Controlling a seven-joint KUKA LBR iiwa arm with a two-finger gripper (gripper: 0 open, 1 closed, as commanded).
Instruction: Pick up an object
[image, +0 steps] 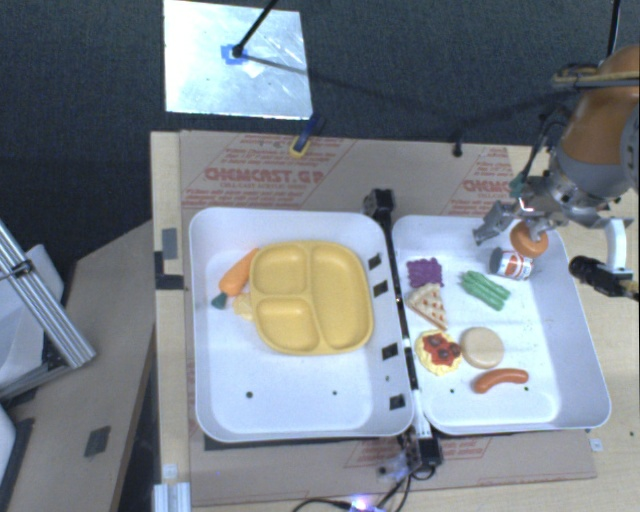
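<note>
Upper right of frame: gripper (528, 232) with fingers pinching an orange ball (529, 240), lifted above the right bin (575, 330); a small can (512, 264) lies just below.

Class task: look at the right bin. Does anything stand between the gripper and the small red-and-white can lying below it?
Nothing visible does. The gripper hangs at the right bin's upper right, with an orange ball-shaped item at its tip, directly above the red-and-white can.
</note>
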